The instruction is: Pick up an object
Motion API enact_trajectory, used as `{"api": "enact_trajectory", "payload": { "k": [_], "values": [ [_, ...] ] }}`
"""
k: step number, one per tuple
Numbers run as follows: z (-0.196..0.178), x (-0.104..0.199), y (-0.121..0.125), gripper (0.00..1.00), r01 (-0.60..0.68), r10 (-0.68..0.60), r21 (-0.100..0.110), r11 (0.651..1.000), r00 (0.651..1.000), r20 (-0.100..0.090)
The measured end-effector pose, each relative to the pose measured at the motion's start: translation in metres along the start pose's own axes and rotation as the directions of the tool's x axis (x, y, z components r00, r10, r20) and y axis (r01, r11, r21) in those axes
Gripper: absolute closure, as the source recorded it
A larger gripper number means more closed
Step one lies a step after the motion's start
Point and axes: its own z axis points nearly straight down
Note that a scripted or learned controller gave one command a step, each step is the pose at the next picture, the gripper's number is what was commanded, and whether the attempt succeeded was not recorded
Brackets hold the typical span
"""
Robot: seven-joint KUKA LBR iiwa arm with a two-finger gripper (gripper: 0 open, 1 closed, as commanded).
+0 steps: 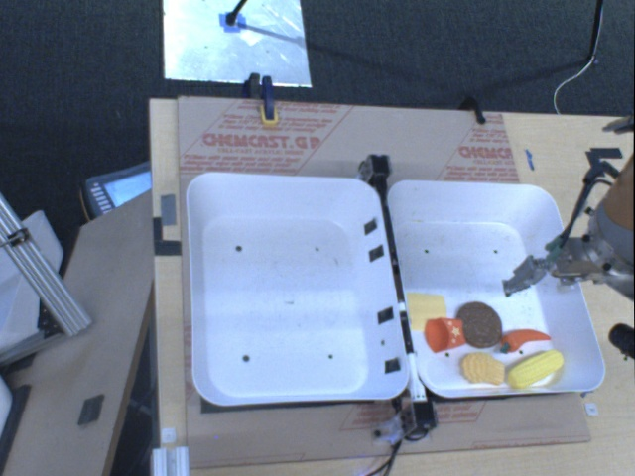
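Several toy foods lie in the near part of the right bin [466, 192]: a pale yellow cheese slice [425, 307], a red pepper piece [444, 333], a round brown patty [480, 323], an orange carrot [526, 339], a yellow ridged biscuit [482, 368] and a corn cob [535, 368]. My gripper [518, 282] reaches in from the right edge and hangs over the right bin, a little up and to the right of the brown patty. It looks small and grey, and nothing is seen in it.
The left bin [288, 182] sits beside the right one, joined by a black clipped divider [389, 286]. Both rest on a cardboard sheet [417, 137]. A shiny metal plate [236, 28] lies at the back.
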Motion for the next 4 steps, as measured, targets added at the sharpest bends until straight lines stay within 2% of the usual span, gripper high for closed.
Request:
{"api": "enact_trajectory", "payload": {
  "k": [1,2,3,4],
  "values": [
    [0.09,-0.006,0.025,0.0,-0.001,0.001,0.005,1.0,1.0,-0.001],
    [0.119,-0.02,0.087,0.0,0.003,-0.003,-0.005,1.0,1.0,0.002],
    [0.116,-0.03,0.139,0.0,0.003,-0.003,-0.008,1.0,1.0,0.002],
    [0.117,-0.03,0.136,0.0,0.003,-0.003,-0.002,1.0,1.0,0.001]
  ]
}}
